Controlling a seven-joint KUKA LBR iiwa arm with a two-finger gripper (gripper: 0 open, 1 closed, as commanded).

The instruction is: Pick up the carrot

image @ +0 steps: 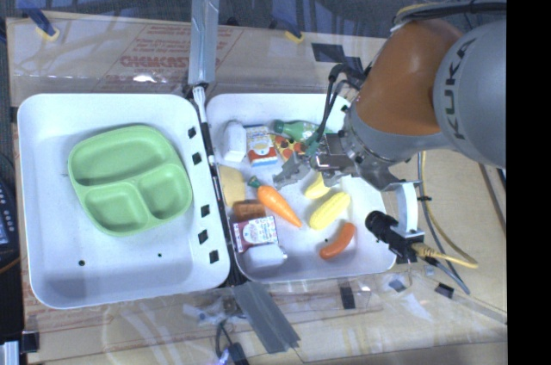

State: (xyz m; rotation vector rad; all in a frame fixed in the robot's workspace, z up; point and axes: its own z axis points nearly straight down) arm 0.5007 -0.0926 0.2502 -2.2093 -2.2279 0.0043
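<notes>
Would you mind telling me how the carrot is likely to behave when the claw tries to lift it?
The carrot looks smooth and tapered, so it may slip toward its thin end. Its round body will probably roll if nudged. It looks like a stiff toy, likely light, and lies close to the corn, so neighbours might shift.

One fixed camera looks down at a slant on both bins (pixel 34 182); the arm (pixel 430 88) enters from the right.

Grey arm (pixel 430 88) from right, gripper (pixel 294 170) angled down-left.
</notes>
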